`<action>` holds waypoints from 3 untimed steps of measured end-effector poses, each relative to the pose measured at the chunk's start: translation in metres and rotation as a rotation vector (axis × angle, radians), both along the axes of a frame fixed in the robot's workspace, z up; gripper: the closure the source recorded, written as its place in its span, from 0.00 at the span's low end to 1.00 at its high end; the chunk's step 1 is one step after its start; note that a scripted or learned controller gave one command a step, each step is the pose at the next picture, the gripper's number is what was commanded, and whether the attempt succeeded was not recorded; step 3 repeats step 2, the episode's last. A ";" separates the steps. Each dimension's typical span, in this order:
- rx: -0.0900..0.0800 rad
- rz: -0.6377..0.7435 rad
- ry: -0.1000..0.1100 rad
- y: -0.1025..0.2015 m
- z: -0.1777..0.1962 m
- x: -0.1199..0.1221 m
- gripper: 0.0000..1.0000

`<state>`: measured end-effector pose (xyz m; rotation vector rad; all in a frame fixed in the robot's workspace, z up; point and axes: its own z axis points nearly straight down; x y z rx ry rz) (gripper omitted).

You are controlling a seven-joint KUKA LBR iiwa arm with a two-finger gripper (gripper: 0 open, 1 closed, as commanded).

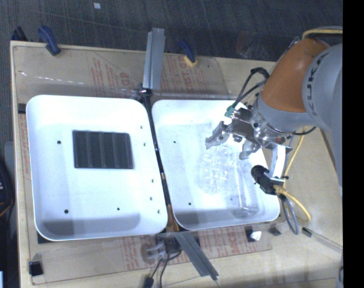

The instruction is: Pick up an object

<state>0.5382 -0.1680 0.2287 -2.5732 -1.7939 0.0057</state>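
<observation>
One clear plastic object [217, 168] is lying in the right bin [182, 215] while the gripper [231, 141] is hovering just above it, fingers apart and gripping nothing, so the pick is not yet made.

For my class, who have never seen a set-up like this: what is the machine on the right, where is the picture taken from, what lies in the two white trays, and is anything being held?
The single picture comes from a camera fixed above a bench, looking down at a slant. The grey machine with an orange band is a robot arm reaching in from the right. At its tip is the gripper, the part meant to grasp things. It hangs over the right tray, where some clear, glassy items lie; they are too faint to name. The left tray holds a dark ribbed rectangular block. Nothing can be seen between the gripper's tips, so I would not say it holds anything.
</observation>
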 end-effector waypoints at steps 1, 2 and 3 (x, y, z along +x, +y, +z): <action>-0.002 0.311 -0.005 -0.033 0.039 0.013 0.00; -0.003 0.095 -0.007 -0.024 0.121 -0.039 0.00; -0.003 0.095 -0.007 -0.024 0.121 -0.039 0.00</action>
